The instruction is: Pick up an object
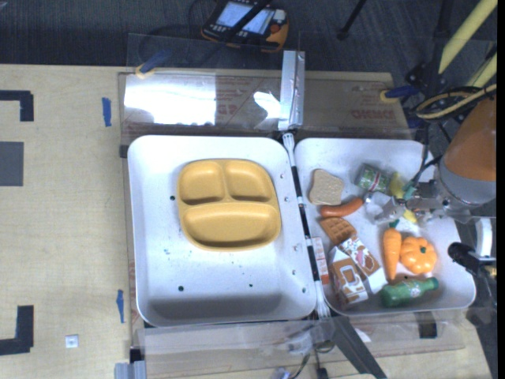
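My claw (410,208) hung low in the right white bin (450,302), just above the orange plastic carrot (392,251). I could not tell its state. The yellow divided plate (229,204) lay in the left white bin (150,235).

The pale wooden worktop (63,212) carries two shallow white bins side by side and touching, the left bin (150,235) and the right bin (458,290), with clear plastic sheeting (205,101) lying behind them and black tape marks (20,105) near its left edge.
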Controlling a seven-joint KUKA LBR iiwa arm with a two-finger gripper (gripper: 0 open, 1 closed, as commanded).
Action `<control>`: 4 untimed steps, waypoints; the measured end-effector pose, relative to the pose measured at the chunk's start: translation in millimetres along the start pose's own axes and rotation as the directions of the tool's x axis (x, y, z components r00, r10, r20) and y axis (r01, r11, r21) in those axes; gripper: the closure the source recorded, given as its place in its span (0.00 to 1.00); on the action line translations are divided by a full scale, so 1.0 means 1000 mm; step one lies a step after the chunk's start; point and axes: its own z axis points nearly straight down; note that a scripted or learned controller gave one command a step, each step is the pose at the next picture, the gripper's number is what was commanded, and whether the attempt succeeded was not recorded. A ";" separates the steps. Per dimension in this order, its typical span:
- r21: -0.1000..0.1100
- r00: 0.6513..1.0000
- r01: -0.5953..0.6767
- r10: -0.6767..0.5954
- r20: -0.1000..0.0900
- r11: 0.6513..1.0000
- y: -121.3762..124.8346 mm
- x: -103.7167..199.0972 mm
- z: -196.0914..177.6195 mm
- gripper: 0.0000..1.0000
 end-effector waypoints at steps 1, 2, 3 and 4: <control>0.000 0.995 -0.104 0.104 0.000 0.995 -0.052 0.024 0.009 0.00; -0.005 0.994 -0.107 0.107 0.002 0.994 -0.051 0.023 -0.001 1.00; 0.002 0.954 -0.300 0.300 0.003 0.954 -0.032 0.031 -0.007 1.00; 0.003 0.988 -0.157 0.157 0.002 0.988 -0.071 0.062 -0.103 1.00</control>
